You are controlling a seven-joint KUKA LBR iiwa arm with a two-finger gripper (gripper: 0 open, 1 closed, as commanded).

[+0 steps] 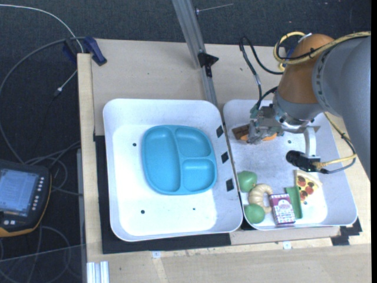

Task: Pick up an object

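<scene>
Over the far left corner of the right bin (266,165), the gripper (257,133) hangs straight down on an orange and brown object (240,134). The object lies flat on the bin floor and sticks out from under the gripper on both sides, brown towards the left bin and orange towards the right. Whether the gripper is open, closed or gripping the object cannot be told from this angle. The grey arm (347,81), with its orange band, reaches in from the right edge of the bench (141,69).

Along the near edge of the right bin lies a small cluster of toy foods. A green fruit (247,180) sits by the bin's left wall, a pale beige piece (261,191) touches it on the near side, and a second green round piece (255,213) sits at the near left corner. Just beside these stands a small pink box (283,210), with a green stick (294,200) against its right side. A pizza slice (307,184) lies a little further right.

The left bin (125,158) holds a blue divided plate (178,159) at its middle, with three compartments. A metal post (187,22) rises from the far edge of the bench, between the two bins. A handheld control tablet (20,196) lies off the bench, on the dark floor to the left.
</scene>
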